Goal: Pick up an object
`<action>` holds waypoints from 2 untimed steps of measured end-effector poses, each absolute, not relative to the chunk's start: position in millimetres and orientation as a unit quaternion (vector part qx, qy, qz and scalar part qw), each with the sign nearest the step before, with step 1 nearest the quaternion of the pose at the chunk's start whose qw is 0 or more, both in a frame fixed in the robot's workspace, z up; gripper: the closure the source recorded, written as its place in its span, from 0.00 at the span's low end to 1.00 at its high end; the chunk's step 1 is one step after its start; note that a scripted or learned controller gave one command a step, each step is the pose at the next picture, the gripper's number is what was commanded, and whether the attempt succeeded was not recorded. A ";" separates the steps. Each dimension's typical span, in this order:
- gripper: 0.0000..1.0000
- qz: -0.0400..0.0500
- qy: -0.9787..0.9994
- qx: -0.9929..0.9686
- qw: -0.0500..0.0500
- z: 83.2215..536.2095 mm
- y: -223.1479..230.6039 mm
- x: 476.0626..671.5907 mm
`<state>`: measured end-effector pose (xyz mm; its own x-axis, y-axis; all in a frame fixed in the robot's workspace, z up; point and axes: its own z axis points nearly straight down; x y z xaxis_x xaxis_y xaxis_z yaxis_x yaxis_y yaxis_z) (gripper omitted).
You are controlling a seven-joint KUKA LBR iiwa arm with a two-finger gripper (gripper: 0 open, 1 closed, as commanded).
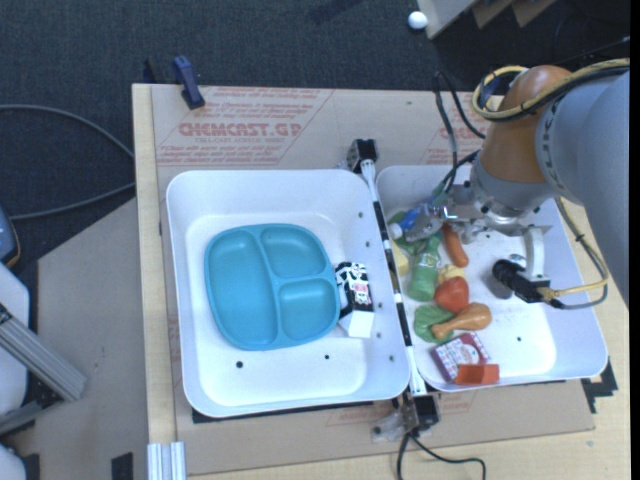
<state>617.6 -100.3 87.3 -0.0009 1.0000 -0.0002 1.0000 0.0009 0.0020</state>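
The tabletop (250, 128) carries two white bins side by side. The left bin (200, 193) holds a blue divided plate (272, 283), lying flat toward its left. My arm (590, 138) reaches in from the right over the right bin (560, 338). My hand (441, 216) sits low at that bin's upper left, right at the top of the pile of toy food (440, 293). I cannot tell whether my hand is open, closed or gripping anything. In the pile, a red packet (460, 353) lies nearest the front wall, a tan drumstick (465, 318) just above it, then a red tomato (452, 293) and an orange carrot (455, 248) close to my hand. A small black-and-white toy (352, 286) lies in the left bin, between the plate and the right wall
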 end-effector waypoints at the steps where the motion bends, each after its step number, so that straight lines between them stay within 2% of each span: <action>1: 1.00 0.001 0.708 0.707 0.002 97.4 -100.2 618.0; 2: 1.00 0.001 0.708 0.707 0.000 185.2 -9.4 631.7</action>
